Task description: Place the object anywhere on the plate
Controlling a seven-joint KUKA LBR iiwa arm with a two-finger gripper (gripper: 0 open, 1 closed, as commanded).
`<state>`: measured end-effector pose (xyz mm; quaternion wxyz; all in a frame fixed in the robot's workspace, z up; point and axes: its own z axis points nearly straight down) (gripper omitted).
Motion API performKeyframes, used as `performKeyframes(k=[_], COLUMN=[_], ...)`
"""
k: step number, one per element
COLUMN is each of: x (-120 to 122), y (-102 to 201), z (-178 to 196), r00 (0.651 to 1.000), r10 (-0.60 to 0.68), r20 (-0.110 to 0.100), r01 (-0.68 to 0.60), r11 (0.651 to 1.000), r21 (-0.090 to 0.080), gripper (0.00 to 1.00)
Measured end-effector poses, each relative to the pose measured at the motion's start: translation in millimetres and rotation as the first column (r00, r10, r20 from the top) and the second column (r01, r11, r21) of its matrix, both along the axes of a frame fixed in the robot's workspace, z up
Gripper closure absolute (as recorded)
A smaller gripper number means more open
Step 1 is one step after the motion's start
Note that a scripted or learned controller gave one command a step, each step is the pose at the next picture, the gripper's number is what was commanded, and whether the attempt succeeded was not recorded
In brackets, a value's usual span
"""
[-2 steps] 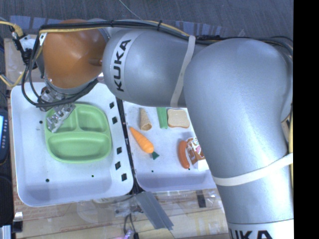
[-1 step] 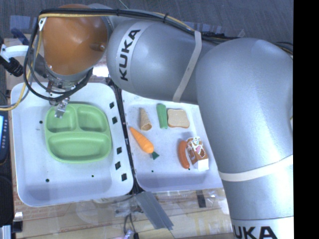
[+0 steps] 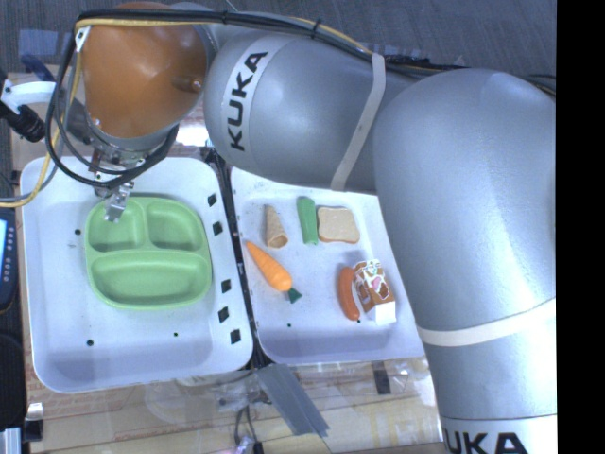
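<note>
Camera view | gripper point(image 3: 115, 206) over green plate point(image 3: 148, 253) (upper-left compartment)

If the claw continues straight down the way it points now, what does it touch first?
Most likely the green plate: the claw hangs over the plate's upper left compartment, near the rim. Depth is hard to judge from this slanted view, so it might meet the rim itself.

Right bin point(image 3: 326, 348): cone point(image 3: 274, 226), carrot point(image 3: 269, 267), green stick point(image 3: 306, 219), toast point(image 3: 337, 224), sausage point(image 3: 348, 294)

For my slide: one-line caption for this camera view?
KUKA arm's gripper over green plate in left bin; carrot and other toy foods in right bin.
</note>
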<state>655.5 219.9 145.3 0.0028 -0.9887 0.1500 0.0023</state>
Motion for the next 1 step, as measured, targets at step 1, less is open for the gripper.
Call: performKeyframes(k=[1], x=[-0.5], y=[1.0], z=[9.0], r00=[1.000], r10=[-0.001], r20=[-0.003], r01=[0.001], r11=[1.000], r21=[0.002], gripper=[1.00])
